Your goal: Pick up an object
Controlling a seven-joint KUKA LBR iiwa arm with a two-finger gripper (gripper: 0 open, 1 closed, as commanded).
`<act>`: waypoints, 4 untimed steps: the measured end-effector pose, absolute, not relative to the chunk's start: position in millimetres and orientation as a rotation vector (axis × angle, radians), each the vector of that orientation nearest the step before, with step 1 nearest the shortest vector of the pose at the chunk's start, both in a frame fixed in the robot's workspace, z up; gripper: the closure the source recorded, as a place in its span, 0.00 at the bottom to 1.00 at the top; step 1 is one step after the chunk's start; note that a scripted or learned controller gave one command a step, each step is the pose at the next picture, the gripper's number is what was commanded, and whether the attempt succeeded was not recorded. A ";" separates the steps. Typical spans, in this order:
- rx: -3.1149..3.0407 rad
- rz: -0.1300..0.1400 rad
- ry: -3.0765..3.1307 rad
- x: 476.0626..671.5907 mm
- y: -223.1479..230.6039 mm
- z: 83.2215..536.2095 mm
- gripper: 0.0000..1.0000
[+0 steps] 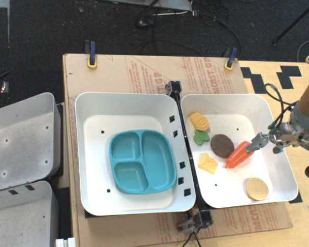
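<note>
a teal plastic three-compartment tray (pixel 142 161) sits in the shallow white left bin (pixel 87 138). the shallow white right bin (pixel 283 181) holds an orange toy carrot (pixel 238 155), a dark brown round cookie (pixel 222 145), a yellow cheese wedge (pixel 207 163), a tan round biscuit (pixel 257 189), a green leafy piece (pixel 201 137) and a ridged yellow piece (pixel 199 121).

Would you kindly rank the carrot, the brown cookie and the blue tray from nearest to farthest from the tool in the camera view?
1. Carrot, at the tool, right bin.
2. Brown cookie, further left, same bin.
3. Blue tray, in the left bin.
</note>
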State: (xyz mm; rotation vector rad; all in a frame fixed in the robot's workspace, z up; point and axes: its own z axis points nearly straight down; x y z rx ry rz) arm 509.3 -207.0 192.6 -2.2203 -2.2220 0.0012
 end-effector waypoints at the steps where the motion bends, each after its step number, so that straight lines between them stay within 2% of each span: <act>1: -2.222 0.001 -2.219 511.4 -212.5 131.9 0.00; 2: -2.226 -0.017 -2.234 517.8 -211.7 111.3 0.00; 3: -2.226 -0.013 -2.230 516.2 -212.0 118.5 1.00; 4: -2.221 -0.002 -2.227 516.5 -214.0 181.0 1.00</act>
